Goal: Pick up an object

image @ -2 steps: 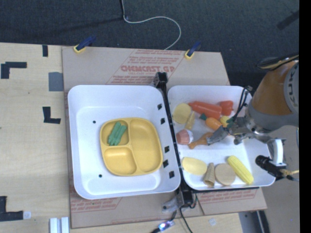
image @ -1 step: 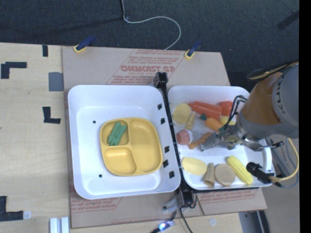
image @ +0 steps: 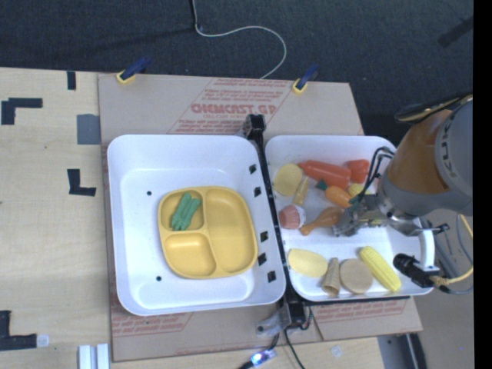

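one gripper (image: 350, 223), down low in the right bin (image: 382, 146), fingertips dark and bunched over the floor of the bin just beside the thick end of the chicken drumstick (image: 323, 221); finger spread cannot be told from this angle, and nothing is visibly between the fingers, so no grasp logged. judged step: descent/approach onto a target, pick not yet made. likely target is the drumstick or the small orange piece (image: 337, 196) just above the tool; cannot tell which. next move calls for the tips to straddle one item cleanly, close, then lift straight up; crowding is the risk, since neighbouring items sit close and could be nudged or pinched along. outward from the tool in the right bin: a pink round piece (image: 290, 217) at the drumstick's thin end, a pale yellow round piece (image: 288, 179) near the divider, a red carrot-like piece (image: 324, 171) and a red-orange piece (image: 357, 168) along the far side. near side holds a yellow potato-like piece (image: 307, 262), a tan cone (image: 331, 277), a tan disc (image: 356, 276) touching the cone, and a corn cob (image: 380, 267) beside the disc. left bin (image: 123, 221): a yellow divided plate (image: 223, 237) lying flat, with a green bean pod (image: 184, 211) in its upper-left compartment; other compartments bare.
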